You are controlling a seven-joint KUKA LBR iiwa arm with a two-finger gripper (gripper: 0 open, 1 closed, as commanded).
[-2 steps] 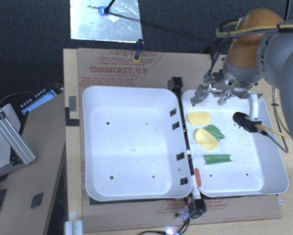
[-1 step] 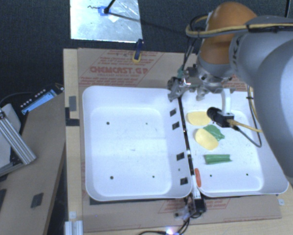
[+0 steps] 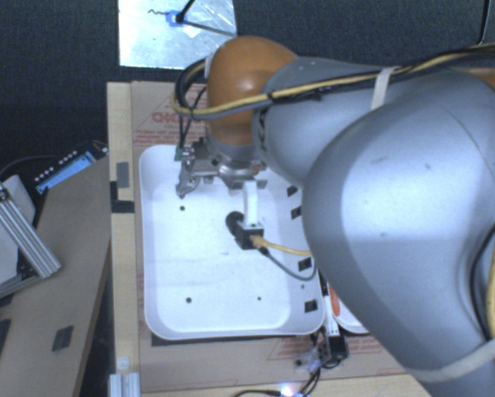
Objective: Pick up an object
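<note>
Two shallow white bins sit side by side on the bench, and the big grey arm (image 3: 412,180) coming in from the right covers nearly all of the right bin (image 3: 352,324). Its orange band (image 3: 239,73) hangs over the far edge of the left bin (image 3: 197,304), with the gripper (image 3: 183,184) just below it, low over that bin's far left part, and I cannot tell whether the tool is open or closed. The one object I can make out is a sliver of something orange (image 3: 334,303) in the right bin, peeking out from under the arm, well apart from the gripper.
</note>
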